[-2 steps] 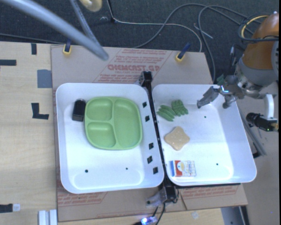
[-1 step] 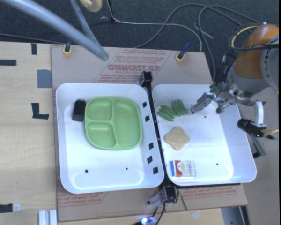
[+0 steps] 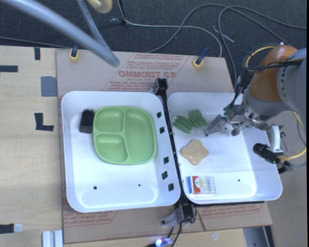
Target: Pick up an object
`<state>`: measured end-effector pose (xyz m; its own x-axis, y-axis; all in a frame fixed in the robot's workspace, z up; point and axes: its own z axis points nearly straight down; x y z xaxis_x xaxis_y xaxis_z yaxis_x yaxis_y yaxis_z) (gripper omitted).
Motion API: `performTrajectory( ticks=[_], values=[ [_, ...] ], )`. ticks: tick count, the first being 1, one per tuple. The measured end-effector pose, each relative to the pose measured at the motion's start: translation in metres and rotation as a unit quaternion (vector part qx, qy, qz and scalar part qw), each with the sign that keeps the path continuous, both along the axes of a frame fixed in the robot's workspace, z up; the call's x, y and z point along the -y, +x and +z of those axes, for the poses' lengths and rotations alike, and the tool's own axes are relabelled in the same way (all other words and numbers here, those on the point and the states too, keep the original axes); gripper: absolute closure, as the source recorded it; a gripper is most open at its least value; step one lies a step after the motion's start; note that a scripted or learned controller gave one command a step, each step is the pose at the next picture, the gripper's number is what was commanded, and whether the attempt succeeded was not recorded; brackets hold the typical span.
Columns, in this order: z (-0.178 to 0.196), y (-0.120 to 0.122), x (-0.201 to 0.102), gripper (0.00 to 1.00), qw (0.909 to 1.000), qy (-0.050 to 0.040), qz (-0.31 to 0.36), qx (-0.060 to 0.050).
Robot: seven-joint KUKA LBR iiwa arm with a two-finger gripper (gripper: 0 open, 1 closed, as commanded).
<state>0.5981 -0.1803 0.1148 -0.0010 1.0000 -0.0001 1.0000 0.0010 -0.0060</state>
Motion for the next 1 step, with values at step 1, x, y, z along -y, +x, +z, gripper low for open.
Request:
performTrajectory(
  ticks=[1],
  values=[
    [0.0128, 0.0014, -0.0006, 1.0, 1.0, -0.0003, 0.001, 0.002]
  ],
)
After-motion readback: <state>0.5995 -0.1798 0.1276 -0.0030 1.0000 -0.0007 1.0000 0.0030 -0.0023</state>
